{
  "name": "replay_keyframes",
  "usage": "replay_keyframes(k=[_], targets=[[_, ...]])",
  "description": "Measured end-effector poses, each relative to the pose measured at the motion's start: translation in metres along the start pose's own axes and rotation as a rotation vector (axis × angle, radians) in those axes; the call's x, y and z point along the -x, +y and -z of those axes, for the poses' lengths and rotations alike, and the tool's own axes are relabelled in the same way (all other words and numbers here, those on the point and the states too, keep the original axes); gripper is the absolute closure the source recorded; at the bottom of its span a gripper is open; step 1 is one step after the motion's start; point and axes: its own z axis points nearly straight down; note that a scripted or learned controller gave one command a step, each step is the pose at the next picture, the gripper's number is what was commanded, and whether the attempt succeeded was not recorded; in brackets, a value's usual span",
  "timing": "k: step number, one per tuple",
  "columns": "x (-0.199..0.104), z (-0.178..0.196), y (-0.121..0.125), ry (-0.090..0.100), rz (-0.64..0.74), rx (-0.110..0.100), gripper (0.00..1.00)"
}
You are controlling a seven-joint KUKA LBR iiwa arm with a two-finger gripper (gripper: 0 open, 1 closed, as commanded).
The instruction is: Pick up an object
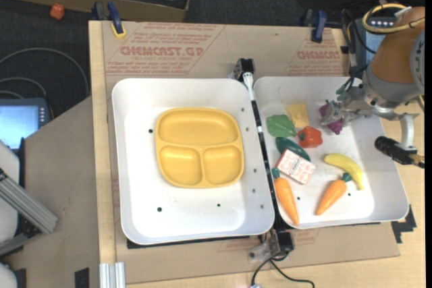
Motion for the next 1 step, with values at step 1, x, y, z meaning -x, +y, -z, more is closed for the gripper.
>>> replay_keyframes(k=[1], targets=[[-0.0709, -0.011, 0.0272, 0.0, 0.007, -0.002, 1.0]])
